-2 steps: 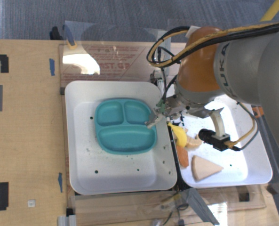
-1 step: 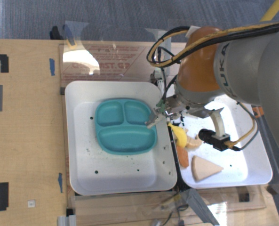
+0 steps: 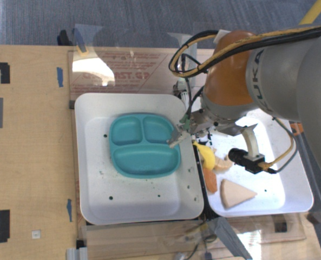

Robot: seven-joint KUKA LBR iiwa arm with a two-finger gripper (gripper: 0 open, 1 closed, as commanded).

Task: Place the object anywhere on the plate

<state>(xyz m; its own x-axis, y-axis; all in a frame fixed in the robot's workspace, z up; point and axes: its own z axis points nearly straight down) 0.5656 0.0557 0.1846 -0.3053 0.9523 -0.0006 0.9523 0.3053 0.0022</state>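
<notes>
plate (image 3: pixel 144 145): teal | bins (image 3: pixel 95 161): white (dark specks) | wedge (image 3: pixel 236 194): tan | banana (image 3: pixel 206 156): yellow

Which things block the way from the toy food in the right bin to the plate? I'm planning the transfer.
Only the two bins' adjoining rims lie between the yellow banana-shaped toy and the teal three-compartment plate; the gripper hovers at the plate's right edge.

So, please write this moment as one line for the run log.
gripper: at teal three-compartment plate right rim | yellow toy banana: right white bin

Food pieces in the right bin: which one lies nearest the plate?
The yellow banana-like piece, at that bin's left edge beside the teal plate. The orange piece and tan wedge lie lower, farther off.
</notes>
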